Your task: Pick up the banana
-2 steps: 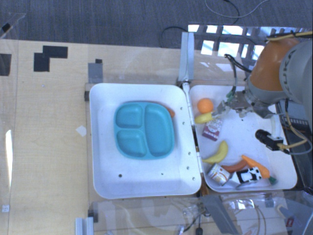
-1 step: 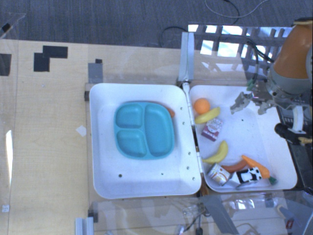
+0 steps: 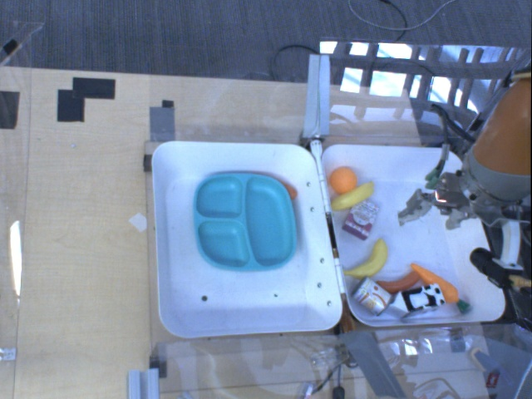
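While the grey arm with its orange band [image 3: 509,135] is reaching in from the right, its gripper [image 3: 428,196] is hanging over the bare middle of the right bin [image 3: 399,160], its metal fingers spreading wide with nothing between them. Two curved, smooth yellow bananas are lying in that bin near its left wall: the upper banana [image 3: 352,196] is resting just below a round orange [image 3: 342,179], and the lower banana [image 3: 371,260] is lying further toward the front, both well apart from the gripper. Between them a small box [image 3: 361,219] with a dark red base is sitting, its print too small to read. Along the front edge a shiny can [image 3: 371,296], a tapered carrot [image 3: 435,281], a reddish sausage-like piece [image 3: 399,283] and a black-and-white toy [image 3: 422,298] are crowding together; the toy's form is hard to make out. In the left bin [image 3: 179,248] a glossy blue divided plate [image 3: 247,221] is covering most of an orange-brown object [image 3: 289,190] at its upper right rim.
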`<action>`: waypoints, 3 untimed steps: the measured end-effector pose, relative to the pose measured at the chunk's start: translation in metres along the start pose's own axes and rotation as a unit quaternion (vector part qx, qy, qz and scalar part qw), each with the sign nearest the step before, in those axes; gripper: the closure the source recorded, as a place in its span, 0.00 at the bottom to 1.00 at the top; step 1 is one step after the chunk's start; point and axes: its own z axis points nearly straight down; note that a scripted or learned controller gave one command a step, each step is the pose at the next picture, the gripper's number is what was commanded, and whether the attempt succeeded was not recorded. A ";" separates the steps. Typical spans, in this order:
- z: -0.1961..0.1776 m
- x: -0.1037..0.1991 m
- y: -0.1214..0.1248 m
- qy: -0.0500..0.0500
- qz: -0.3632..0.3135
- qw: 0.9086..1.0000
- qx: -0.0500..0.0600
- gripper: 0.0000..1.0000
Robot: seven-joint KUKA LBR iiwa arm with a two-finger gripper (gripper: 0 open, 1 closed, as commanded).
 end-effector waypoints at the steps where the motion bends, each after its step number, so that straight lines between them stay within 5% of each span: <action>1: 0.100 0.053 -0.024 0.001 -0.031 1.000 -0.005 0.00; 2: 0.100 0.053 -0.024 0.001 -0.031 1.000 -0.005 0.00; 3: 0.087 0.054 -0.021 0.001 -0.032 0.999 -0.009 1.00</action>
